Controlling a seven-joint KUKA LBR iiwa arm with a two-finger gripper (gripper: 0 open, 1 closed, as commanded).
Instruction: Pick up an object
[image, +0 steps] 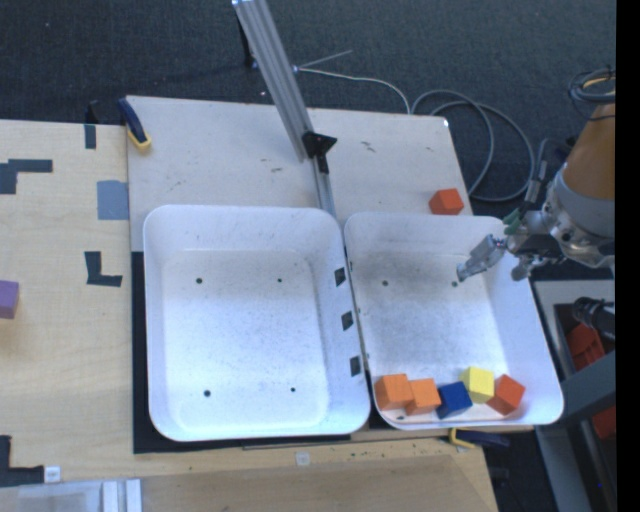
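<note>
Here | hand over right bin, fingers spread, holding nothing | blocks (orange, blue, yellow, red) along near wall

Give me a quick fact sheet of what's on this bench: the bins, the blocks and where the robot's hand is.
bins: left bin and right bin, white, side by side
blocks in right bin: two orange blocks, blue block, yellow block, red-orange block, clustered at its near edge
block outside bins: orange block, on the bench behind the right bin
gripper: over the right bin's far right part, holding nothing
</note>
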